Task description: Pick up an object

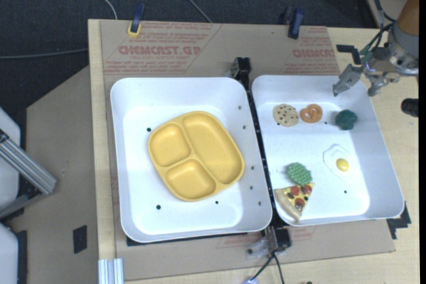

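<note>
My gripper (358, 83) hangs over the far right corner of the right bin (383, 143), its two fingers spread apart with nothing between them. As I read it, one fingertip reaches toward the bin's centre and the other sits back toward the wrist.

The nearest thing to the jaws is the dark green lump (345, 119), lying just below them in the view, toward me and slightly inward. It looks roundish, with no clear long axis, so I judge that finger orientation matters little; the move is a short shift toward it, then down.

Beyond it, further left, sit the pretzel (311, 114) and then the cookie (285, 115). The fried egg (338, 160) lies further below the jaws. The green textured piece (299, 173) and pizza slice (294, 199) are well apart, at the near edge.
</note>
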`<state>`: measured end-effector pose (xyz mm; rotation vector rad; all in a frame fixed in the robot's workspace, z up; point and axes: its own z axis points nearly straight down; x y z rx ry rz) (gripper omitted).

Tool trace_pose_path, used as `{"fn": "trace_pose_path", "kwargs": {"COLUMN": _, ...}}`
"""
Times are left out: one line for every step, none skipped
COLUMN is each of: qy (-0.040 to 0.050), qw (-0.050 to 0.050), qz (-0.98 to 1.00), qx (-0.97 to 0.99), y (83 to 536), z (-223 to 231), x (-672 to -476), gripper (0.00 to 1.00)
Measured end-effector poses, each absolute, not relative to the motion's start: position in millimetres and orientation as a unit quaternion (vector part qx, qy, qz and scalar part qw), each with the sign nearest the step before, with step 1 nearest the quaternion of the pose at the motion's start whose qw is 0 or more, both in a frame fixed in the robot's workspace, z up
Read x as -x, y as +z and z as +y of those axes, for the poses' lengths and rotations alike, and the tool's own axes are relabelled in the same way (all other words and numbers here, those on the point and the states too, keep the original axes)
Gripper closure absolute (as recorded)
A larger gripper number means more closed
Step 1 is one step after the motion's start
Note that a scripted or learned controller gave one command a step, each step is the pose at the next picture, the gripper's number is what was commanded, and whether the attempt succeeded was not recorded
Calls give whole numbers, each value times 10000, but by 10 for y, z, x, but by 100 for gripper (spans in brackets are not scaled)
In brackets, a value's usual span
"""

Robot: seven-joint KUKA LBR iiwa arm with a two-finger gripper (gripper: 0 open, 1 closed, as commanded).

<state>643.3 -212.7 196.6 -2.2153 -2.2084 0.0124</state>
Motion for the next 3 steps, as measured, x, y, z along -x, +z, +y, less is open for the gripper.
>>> {"fn": "trace_pose_path", "kwargs": {"qy": 2, "qw": 3, "qz": -7072, "qx": 7070, "y": 2053, "z": -2122, "x": -6467, "gripper": 0}}
{"fn": "trace_pose_path", "kwargs": {"qy": 9, "qw": 11, "qz": -7075, "qx": 7067, "y": 1640, "z": -2129, "x": -6515, "gripper": 0}}
{"fn": "trace_pose_path", "kwargs": {"qy": 15, "qw": 21, "qz": -7076, "qx": 7066, "y": 1190, "z": -2142, "x": -6573, "gripper": 0}}
